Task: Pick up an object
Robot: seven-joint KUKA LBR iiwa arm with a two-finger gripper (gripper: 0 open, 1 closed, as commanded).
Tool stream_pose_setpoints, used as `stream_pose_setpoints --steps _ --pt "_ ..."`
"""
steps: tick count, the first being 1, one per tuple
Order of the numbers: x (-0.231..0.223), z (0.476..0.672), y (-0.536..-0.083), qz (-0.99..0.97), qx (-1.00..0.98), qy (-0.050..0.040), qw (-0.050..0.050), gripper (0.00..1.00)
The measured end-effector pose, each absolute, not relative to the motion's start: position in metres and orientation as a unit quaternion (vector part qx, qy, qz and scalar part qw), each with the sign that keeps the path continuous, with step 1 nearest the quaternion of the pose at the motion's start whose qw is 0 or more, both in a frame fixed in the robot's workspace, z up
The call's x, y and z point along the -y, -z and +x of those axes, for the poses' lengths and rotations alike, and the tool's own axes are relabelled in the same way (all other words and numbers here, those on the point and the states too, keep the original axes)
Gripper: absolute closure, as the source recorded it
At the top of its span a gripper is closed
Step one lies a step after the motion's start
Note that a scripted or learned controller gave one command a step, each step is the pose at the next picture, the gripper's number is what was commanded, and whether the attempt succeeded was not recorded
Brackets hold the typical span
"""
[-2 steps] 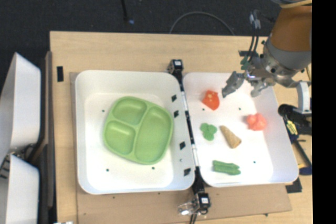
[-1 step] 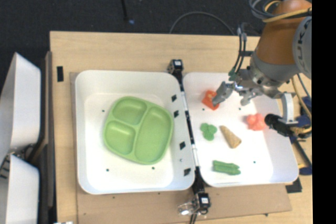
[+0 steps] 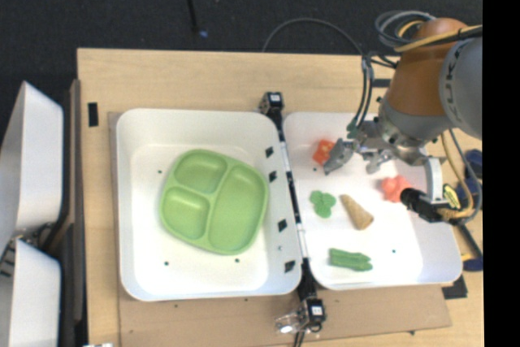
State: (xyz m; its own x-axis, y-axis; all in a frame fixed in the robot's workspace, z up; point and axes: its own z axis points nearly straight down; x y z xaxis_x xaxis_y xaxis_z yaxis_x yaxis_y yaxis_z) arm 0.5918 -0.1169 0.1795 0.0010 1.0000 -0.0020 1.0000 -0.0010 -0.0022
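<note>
The tan cone (image 3: 357, 211) lies in the right bin (image 3: 431, 260), just right of the green broccoli piece (image 3: 322, 203). My gripper (image 3: 356, 157) hangs above it, fingers spread wide, nothing between them. I judge I should centre over the cone, straddle its narrow width, and descend straight.

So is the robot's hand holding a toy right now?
Gripper: open, holding nothing, hovering above the right bin near the orange toy.

No text, label, brand or number can be read anywhere.
</note>
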Motion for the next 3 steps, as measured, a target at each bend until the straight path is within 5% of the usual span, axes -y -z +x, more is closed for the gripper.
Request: stream_pose_setpoints --steps 1,2,3 --pt "0.119 0.591 -0.116 -0.708 0.706 -0.0017 0.001 0.0" --pt "0.119 0.593 -0.131 -0.709 0.705 0.0011 -0.001 1.0" --pt "0.127 0.592 -0.193 -0.71 0.705 0.0016 -0.003 1.0"
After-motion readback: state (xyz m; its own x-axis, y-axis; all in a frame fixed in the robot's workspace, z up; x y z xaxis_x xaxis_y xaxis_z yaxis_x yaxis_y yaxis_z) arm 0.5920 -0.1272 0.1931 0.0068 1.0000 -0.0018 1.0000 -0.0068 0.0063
